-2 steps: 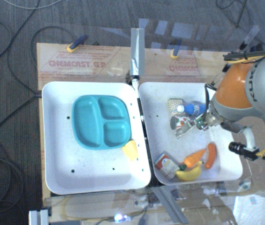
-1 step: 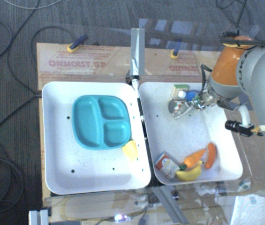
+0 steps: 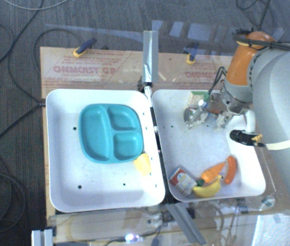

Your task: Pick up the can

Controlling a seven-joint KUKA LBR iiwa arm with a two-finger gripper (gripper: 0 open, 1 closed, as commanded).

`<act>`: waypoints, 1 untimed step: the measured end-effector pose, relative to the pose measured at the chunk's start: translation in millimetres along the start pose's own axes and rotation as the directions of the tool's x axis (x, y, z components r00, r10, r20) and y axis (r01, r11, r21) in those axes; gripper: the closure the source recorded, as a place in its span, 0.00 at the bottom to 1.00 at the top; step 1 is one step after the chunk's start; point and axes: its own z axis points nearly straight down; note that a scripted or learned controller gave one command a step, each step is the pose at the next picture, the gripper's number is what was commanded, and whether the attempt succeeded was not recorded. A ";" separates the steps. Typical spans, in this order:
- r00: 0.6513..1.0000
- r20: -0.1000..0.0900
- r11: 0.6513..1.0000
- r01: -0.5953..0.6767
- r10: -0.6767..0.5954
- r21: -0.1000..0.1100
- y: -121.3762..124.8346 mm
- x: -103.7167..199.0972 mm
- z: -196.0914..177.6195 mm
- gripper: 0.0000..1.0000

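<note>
A small can (image 3: 182, 181) with a red and white label lies on its side near the front edge of the right bin (image 3: 206, 145). My gripper (image 3: 196, 117) hangs over the far part of that bin, well away from the can. A pale green and white object (image 3: 198, 97) sits just behind the gripper, against the bin's far wall. Whether the gripper touches it I cannot tell.
Beside the can lie a banana (image 3: 208, 189), a carrot (image 3: 214, 170) and a red sausage-like piece (image 3: 230, 169). The left bin (image 3: 62, 183) holds a blue divided plate (image 3: 111, 132) and a small yellow item (image 3: 142, 163). The arm's grey body (image 3: 275, 101) covers the right bin's far right side.
</note>
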 end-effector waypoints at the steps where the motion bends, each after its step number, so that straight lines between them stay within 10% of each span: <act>1: 0.998 -0.007 0.998 -0.070 0.070 0.008 0.1 -0.8 0.9 0.00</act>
